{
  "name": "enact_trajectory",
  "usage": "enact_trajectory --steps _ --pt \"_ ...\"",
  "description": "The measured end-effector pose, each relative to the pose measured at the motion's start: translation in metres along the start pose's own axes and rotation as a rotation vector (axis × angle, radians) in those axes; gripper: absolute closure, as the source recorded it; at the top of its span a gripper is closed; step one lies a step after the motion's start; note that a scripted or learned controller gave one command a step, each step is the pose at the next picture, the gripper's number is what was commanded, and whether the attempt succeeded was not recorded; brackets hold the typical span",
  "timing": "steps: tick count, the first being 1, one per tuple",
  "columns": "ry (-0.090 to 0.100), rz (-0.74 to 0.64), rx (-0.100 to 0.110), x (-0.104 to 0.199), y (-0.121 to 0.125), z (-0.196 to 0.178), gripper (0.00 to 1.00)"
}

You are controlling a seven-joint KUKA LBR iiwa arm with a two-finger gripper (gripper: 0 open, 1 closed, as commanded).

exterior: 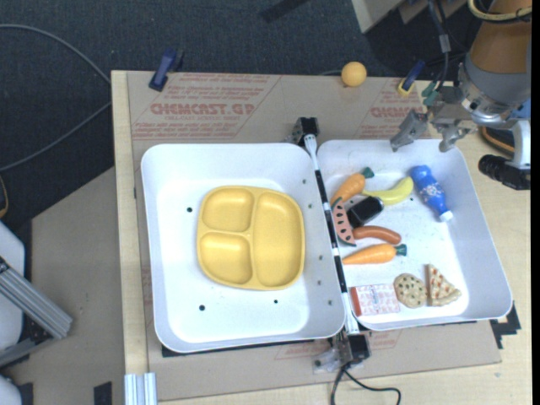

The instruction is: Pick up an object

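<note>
Cracker packet (374,299), cookie (409,288) and pizza slice (440,285) lay at the right bin's (472,226) near edge; gripper (430,130) hovered spread open and empty over the far rim, so approach stage, next needing descent onto the blue bottle (430,191).

The grey arm with its orange band (499,53) enters at the upper right of the camera view, wrist pointing down and leftward. Its two-finger metal gripper (432,136) hangs with its fingers (407,133) spread apart, and nothing sits between them.
</note>
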State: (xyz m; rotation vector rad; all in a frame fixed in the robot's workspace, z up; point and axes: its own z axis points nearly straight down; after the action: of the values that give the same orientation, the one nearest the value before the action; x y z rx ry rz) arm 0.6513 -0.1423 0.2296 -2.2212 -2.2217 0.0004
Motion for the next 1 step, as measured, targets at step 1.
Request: enact_trajectory --steps 1 --pt "0.0 0.001 0.002 -0.0372 0.0081 0.0757 0.0"
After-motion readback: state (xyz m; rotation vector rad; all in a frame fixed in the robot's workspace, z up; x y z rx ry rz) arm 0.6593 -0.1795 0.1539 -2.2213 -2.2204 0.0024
